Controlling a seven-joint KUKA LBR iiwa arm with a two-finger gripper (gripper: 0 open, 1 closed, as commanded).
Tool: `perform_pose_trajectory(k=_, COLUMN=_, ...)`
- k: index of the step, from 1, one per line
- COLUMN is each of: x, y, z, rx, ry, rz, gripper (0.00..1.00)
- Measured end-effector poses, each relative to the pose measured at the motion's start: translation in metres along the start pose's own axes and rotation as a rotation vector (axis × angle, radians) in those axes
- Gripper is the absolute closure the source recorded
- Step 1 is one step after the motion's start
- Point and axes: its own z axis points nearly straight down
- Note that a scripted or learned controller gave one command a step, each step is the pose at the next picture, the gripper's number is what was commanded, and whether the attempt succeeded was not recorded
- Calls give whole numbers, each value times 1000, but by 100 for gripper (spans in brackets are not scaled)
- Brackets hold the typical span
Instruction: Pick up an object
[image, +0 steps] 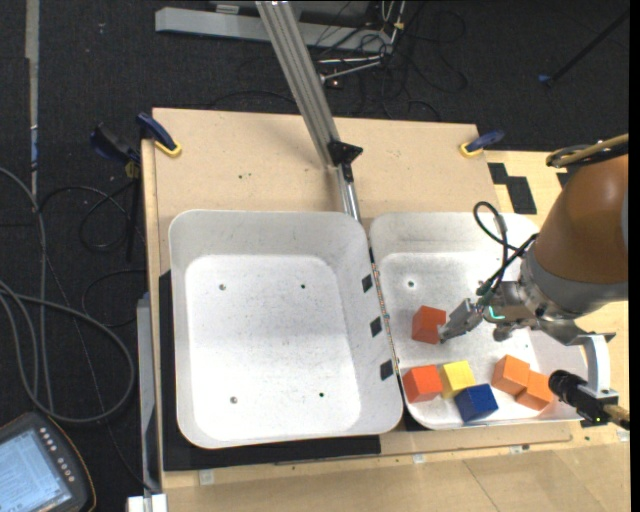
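Camera view, right bin (400, 240): gripper (458, 322) low over the floor, tips just beside a red-orange block (429, 324); open or shut, cannot tell. Near the front wall: another red-orange block (423, 381), yellow block (458, 375), blue block (477, 402), two orange blocks (524, 380) under the arm. Left bin (190, 240) alongside.

Two white bins sit side by side on the bench. In the right bin (420, 245) the gripper (460, 322) hangs just right of a red-orange block (429, 324). Along the bin's near edge lie an orange-red cube (423, 382), a yellow cube (458, 375), a blue cube (477, 402) and two orange blocks (524, 381). The left bin (265, 320) lies beside it.
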Motion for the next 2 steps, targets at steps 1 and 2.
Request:
perform_pose_trajectory(k=1, x=-2, y=-1, z=43, rx=6, ry=1, rz=1, gripper=0)
perform_pose_trajectory(k=2, x=0, y=2, z=87, rx=6, ry=1, rz=1, gripper=0)
